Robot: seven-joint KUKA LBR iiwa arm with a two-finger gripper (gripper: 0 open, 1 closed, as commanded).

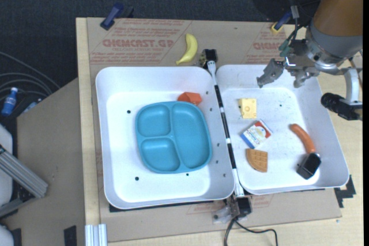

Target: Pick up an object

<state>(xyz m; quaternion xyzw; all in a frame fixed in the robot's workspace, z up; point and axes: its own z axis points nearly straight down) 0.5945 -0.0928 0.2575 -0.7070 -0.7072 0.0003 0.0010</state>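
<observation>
End effector (285, 74) spread and holding nothing, at twelve o'clock over right bin (331, 173), sausage (302, 137) at three o'clock inside, cheese cube (248, 108) at ten, waffle (258, 159) at six, blue plate (173, 136) in left bin (115, 141)

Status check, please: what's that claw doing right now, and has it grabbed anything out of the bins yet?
Gripper open over right bin's far edge, holding nothing. Cheese, carton, waffle, sausage lie untouched below. Nothing in the way.
</observation>
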